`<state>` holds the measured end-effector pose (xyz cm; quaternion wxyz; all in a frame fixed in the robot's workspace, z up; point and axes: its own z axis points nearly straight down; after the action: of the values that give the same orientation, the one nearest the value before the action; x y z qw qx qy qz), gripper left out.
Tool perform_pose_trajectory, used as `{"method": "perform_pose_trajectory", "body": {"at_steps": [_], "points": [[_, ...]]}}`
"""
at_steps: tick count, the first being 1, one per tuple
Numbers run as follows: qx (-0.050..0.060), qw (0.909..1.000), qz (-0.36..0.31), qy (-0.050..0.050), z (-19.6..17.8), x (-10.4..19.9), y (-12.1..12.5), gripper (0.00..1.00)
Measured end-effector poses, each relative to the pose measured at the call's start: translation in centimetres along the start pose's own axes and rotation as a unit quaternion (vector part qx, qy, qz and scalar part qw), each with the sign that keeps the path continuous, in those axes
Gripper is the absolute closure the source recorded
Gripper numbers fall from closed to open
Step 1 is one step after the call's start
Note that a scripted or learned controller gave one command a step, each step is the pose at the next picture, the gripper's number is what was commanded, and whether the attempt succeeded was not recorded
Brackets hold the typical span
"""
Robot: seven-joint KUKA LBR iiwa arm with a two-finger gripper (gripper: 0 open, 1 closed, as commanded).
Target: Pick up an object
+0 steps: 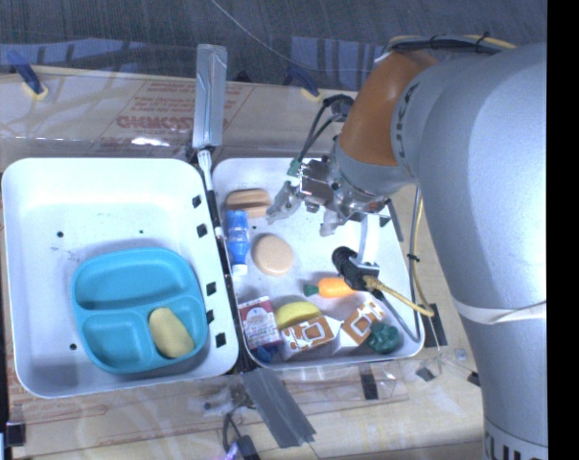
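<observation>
Gripper: the gripper (306,215) hangs over the far half of the right bin (401,257), its two fingers spread apart with nothing between them.
Nearest things: one hot-dog bun (248,200) just to the camera's left of the gripper; one round tan disc (273,255) near it, towards the camera.
Along the left wall of the right bin: one blue bottle (236,238), lying lengthwise between bun and disc.
Middle of the right bin: one orange carrot (333,287).
Near edge of the right bin: one red carton (259,324), one yellow banana-like piece (297,312), two orange-and-white boxes (312,333) (363,326), and one green lump (385,338) in the corner, all crowded together.
Count in the right bin: nine loose things, none of them in the gripper.
Left bin (40,199): one blue divided tray (127,281); one yellow oval piece (172,333) lies in its near right compartment.
Bins: two, side by side on the bench (98,113).
</observation>
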<state>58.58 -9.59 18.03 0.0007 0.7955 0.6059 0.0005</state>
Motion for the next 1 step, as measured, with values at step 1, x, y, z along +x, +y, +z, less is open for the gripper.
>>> {"method": "perform_pose_trajectory", "body": {"at_steps": [1], "points": [[0.002, 0.9671, -0.254, 0.001, 8.89, -3.12, -3.27, 0.0]]}}
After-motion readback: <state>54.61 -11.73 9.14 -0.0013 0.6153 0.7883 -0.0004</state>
